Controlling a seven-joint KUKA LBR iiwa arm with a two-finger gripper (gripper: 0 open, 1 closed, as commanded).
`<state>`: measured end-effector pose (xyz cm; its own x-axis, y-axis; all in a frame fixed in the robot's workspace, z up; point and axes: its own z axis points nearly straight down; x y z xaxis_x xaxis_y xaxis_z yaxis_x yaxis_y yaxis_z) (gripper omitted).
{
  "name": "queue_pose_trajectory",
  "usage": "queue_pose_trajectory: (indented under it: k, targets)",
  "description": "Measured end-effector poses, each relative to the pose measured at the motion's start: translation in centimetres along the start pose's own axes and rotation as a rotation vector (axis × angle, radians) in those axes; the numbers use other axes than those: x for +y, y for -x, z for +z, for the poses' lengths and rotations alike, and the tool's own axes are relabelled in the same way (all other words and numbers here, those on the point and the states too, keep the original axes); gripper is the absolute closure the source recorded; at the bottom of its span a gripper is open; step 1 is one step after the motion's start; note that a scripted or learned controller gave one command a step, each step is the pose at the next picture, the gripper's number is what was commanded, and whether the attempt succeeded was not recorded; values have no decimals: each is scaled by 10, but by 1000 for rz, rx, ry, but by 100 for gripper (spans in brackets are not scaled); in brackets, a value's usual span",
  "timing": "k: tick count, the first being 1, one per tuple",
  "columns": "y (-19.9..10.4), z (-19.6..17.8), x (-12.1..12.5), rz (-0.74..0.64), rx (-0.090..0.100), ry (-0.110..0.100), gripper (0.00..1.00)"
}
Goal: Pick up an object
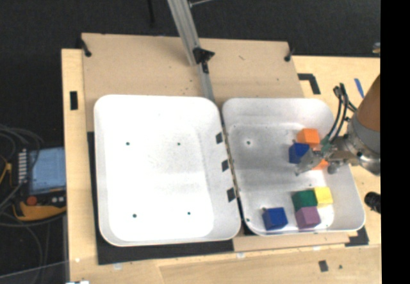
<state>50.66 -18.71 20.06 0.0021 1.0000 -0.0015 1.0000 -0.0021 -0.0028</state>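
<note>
Tan bench (256,58) (dark floor (64,0) around)

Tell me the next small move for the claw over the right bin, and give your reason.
Probably a short descent onto the blue block. The claw sits in the right bin right beside that block and the orange block, and nothing can be seen between its tips, so the pick looks not yet made.

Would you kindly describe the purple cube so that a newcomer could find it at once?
Start at the right-hand shallow white bin and go to its near right corner, where three small cubes cluster. The purple cube is the nearest of them, in front of the green cube and beside the yellow cube. The lone blue cube sits apart to its left.
</note>
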Motion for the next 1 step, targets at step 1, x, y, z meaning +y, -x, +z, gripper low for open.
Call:
queue_pose_trajectory:
  k: [1]
  targets:
    - [6,45,5,0,0,-1,0]
